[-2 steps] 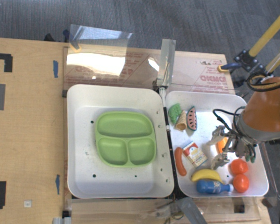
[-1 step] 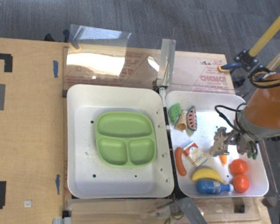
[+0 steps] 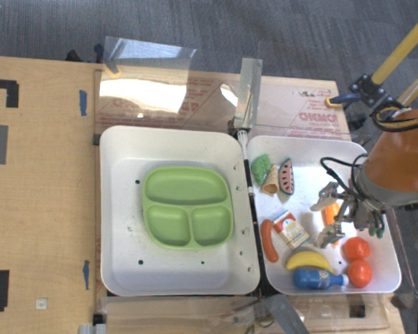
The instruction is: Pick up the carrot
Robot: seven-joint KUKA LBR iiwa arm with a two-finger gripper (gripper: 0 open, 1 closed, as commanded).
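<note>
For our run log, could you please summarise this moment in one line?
arm: over right bin | end effector: at carrot | grasp: unconfirmed | left bin: green tray

Carrot (image 3: pixel 329 214) mostly hidden behind gripper (image 3: pixel 332 219); arm (image 3: pixel 398 162) cut off by right edge.

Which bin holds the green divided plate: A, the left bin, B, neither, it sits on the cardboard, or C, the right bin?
A: the green divided plate lies in the left bin, while the right bin holds the toy foods such as the banana and the watermelon slice.
</note>
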